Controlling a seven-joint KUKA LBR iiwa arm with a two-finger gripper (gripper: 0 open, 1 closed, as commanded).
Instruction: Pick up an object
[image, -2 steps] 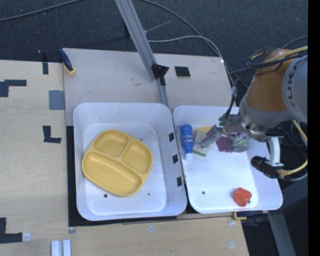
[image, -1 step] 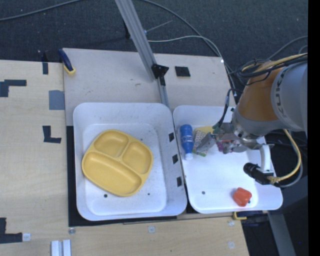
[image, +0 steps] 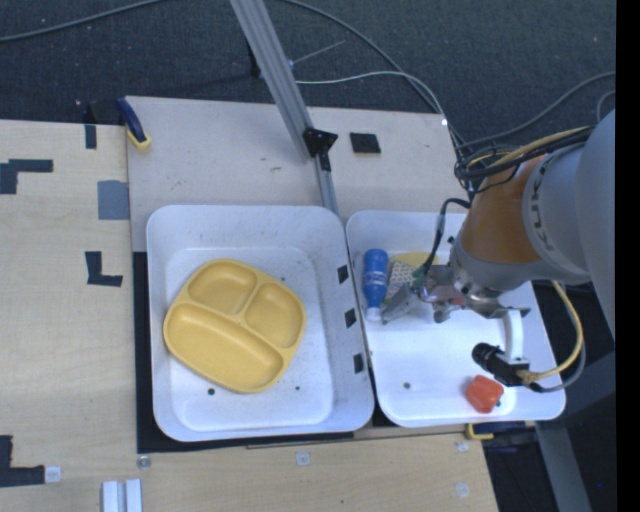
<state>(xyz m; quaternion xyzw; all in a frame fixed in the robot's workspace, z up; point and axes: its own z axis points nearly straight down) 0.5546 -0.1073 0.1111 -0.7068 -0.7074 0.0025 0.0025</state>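
My gripper (image: 418, 296) is low in the right bin (image: 440, 400), in its upper left part. Just left of it lies a blue bottle-like cylinder (image: 374, 277), lengthwise along the bin's left wall. A small greyish item (image: 398, 290) sits between the cylinder and the gripper, touching or nearly touching both. A pale yellow piece (image: 408, 264) peeks out behind the gripper. An orange-red block (image: 484, 393) rests in the bin's lower right corner, well away from the gripper.
The left bin (image: 170, 400) holds a yellow divided plate (image: 236, 322). A slanted metal post (image: 290, 90) rises behind the bins. The arm's orange-banded wrist (image: 500, 235) hangs over the right bin's upper right part.
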